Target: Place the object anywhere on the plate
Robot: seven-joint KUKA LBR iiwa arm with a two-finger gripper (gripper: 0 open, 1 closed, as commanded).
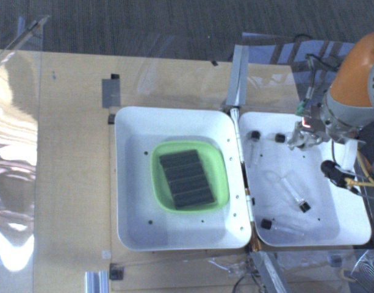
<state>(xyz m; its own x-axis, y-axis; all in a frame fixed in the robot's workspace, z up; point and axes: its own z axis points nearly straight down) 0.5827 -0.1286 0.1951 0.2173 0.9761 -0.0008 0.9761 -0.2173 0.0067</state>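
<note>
Over right bin (351,224), jaws (302,140); opening unclear.

Two bins sitting side by side on the bench (64,163).
A plate (190,176) carrying a block (186,179) is lying in the left bin (132,224); the hand (302,136) is hovering by the right bin's (351,224) far edge.

Two white bins, left (129,182) and right (351,224), sit side by side on the desk (64,163). A clear tube (293,191) lies in the right bin.
</note>
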